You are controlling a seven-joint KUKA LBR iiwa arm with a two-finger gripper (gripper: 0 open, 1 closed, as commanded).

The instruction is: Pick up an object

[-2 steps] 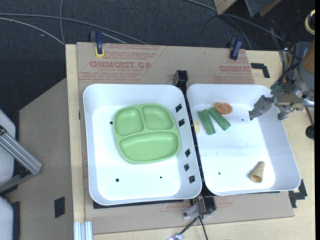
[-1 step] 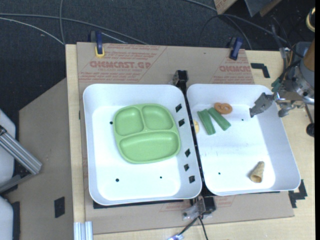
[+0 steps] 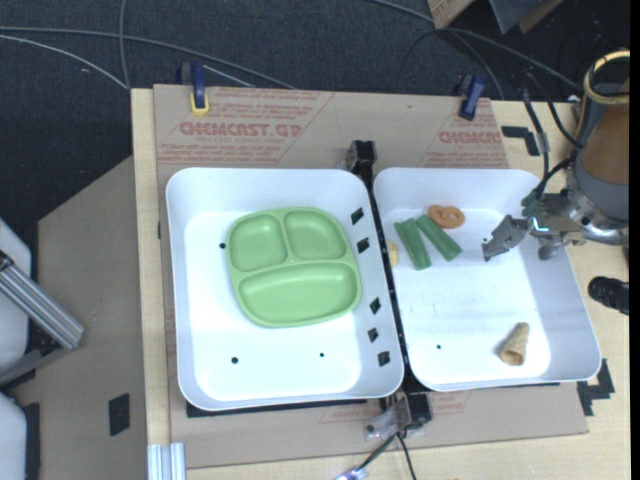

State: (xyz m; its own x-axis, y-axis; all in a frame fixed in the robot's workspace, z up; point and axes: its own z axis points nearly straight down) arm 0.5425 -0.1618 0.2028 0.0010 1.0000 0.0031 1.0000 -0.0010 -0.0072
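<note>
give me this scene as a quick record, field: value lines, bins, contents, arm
left bin: holds a green divided plate
right bin: two green sticks, orange ring, tan cone-shaped piece
sticks: side by side, near the back left of their bin
cone piece: front right, apart from the rest
gripper: over the right bin's back right, nothing seen between its fingers
arm: enters from the right

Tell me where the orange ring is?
The orange ring lies in the right bin, near its far edge, just right of the green sticks.
</note>
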